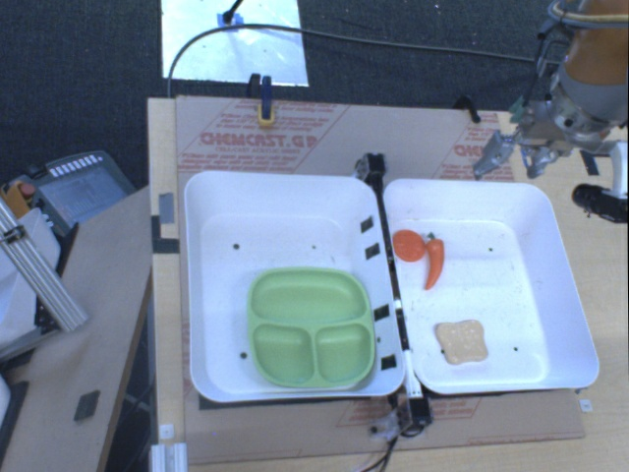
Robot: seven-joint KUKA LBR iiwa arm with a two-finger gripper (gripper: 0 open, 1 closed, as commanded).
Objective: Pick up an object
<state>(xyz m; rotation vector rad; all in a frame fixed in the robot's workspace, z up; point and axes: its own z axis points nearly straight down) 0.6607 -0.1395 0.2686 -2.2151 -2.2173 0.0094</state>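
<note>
Dark carpet surrounds the desk (324, 131), whose cardboard-covered top carries two shallow white bins side by side. You see the left bin (211, 200) holding a green divided plate (312, 326) with three compartments, set toward that bin's near edge. The right bin (521, 209) holds three things: a round red-orange piece (408, 245) near its left wall, an orange pepper-shaped toy (433, 260) touching that piece on its right, and a tan bread-shaped slice (461, 341) lying closer to the near rim, apart from the other two.

Note the arm's orange band (595, 52) at the upper right. The gripper (516, 155) hangs beyond the right bin's far rim, over the cardboard. Its fingers (491, 155) point downward and stand spread, with a clear gap and nothing between them.

Relative to the fingers, the pepper-shaped toy and the round piece lie nearer you and to the left, well apart from the tips. The bread-shaped slice lies farther still, toward the bin's near rim.
</note>
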